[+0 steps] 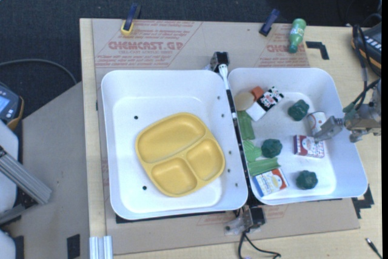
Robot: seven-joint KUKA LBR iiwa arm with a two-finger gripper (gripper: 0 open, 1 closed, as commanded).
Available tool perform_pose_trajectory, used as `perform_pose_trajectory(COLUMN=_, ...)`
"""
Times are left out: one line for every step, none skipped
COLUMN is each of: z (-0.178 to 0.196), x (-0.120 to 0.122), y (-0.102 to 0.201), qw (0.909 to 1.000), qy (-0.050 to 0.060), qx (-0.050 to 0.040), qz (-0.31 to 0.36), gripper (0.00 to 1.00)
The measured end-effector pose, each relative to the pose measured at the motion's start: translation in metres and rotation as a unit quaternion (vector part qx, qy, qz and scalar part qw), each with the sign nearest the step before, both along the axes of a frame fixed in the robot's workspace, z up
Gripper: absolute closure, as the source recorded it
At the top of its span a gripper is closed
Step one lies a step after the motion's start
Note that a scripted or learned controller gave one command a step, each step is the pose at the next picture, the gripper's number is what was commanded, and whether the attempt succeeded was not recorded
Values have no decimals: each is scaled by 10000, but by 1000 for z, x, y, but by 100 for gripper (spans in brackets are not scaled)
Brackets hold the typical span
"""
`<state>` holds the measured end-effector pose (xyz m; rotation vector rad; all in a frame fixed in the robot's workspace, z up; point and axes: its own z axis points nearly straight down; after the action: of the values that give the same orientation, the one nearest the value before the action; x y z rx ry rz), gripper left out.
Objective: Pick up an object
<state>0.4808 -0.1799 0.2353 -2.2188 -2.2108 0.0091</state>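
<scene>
Over the right bin (345, 94), seen from above, the gripper (316, 128) hangs low; whether it is apart or together I cannot tell. Just below it lies the small red-and-white packet (308, 147), long side across.

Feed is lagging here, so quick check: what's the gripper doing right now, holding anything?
Gripper: over the right bin, just above the small red-and-white carton; cannot be told whether it is open or closed, and nothing is seen held.

The arm (371, 118) is cut off at the right edge; small cartons' (309, 147) print is unreadable.
</scene>
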Motion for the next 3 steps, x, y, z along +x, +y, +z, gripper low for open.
perform_pose_trajectory(z=5, x=3, y=0, qw=10000, qy=-57, qx=-15, qz=17, gripper=0)
perform_pose_trajectory(z=-57, x=3, y=-4, qw=10000, qy=-13, qx=4, qz=15, gripper=0)
perform_pose_trajectory(z=-102, x=8, y=-5, qw=10000, qy=-25, qx=3, qz=18, gripper=0)
